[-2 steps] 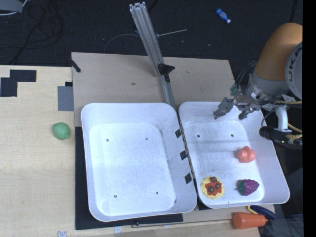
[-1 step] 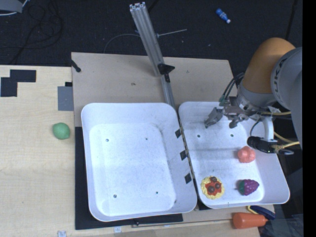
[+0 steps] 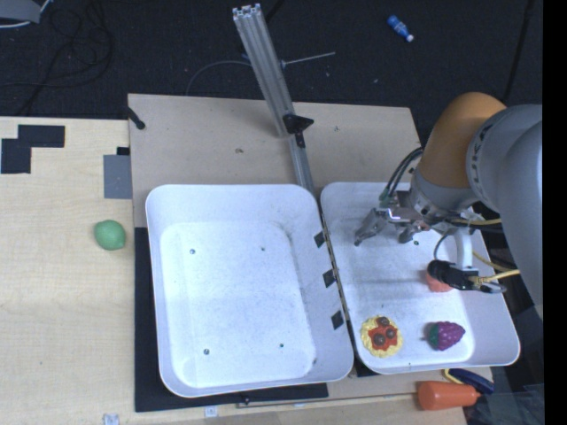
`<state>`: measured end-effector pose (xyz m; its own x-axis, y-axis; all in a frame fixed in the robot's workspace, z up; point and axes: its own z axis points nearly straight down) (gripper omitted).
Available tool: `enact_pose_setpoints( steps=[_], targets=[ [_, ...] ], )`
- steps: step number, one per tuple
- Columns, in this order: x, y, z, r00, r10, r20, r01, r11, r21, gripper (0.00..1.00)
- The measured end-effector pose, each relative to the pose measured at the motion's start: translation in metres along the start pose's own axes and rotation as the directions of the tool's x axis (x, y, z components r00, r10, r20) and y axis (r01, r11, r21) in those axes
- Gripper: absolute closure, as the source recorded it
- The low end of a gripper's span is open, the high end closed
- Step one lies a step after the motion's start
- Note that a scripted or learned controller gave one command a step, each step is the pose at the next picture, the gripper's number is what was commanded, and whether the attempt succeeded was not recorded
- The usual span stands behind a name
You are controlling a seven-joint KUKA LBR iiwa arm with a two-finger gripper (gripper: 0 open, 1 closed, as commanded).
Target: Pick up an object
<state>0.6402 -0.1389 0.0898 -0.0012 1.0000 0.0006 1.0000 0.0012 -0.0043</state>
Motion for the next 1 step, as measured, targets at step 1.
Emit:
enact_pose_setpoints(
  steps=[1],
  targets=[
    [-0.0005, 0.0012, -0.013, 1.0, 0.0, 0.001, 0.0, 1.0, -0.004, 1.0]
  ],
)
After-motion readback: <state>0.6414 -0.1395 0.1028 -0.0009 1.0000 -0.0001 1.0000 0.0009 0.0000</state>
